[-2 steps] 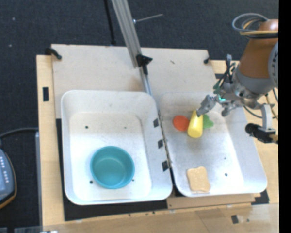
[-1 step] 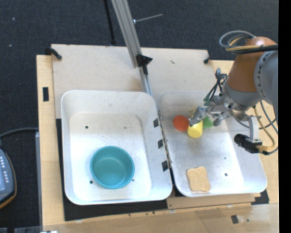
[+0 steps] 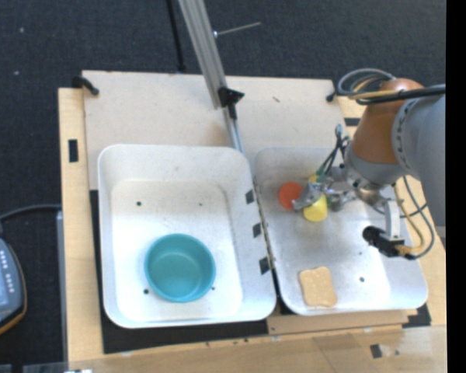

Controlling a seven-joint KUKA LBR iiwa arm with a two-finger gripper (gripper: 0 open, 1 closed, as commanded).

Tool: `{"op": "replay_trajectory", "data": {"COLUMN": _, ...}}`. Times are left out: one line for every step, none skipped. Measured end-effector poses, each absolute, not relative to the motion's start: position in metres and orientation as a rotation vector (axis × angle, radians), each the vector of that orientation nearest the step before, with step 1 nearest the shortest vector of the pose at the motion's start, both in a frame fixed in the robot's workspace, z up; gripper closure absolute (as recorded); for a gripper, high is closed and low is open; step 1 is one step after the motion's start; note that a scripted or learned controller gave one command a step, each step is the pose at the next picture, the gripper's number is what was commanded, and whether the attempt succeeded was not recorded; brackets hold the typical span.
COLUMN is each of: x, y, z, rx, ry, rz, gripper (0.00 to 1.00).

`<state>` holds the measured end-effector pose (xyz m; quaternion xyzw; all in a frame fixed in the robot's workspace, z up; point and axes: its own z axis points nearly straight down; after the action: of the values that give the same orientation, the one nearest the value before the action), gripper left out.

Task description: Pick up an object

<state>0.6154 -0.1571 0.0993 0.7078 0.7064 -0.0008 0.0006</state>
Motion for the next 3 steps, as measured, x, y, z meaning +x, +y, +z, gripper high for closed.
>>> {"op": "replay_trajectory", "data": {"x": 0.617, "y": -0.158, "z": 0.113, "rx": 2.222, "ry": 2.213, "rz": 0.003, "gripper": 1.00}}
{"op": "replay_trajectory", "data": {"x": 0.611, "y": -0.154, "z": 0.172, "rx": 2.218, "ry": 2.218, "rz": 0.005, "gripper": 1.00}}
{"op": "replay_trajectory", "data": {"x": 0.612, "y": -0.151, "z": 0.217, "rx": 2.215, "ry": 2.220, "rz": 0.006, "gripper": 1.00}}
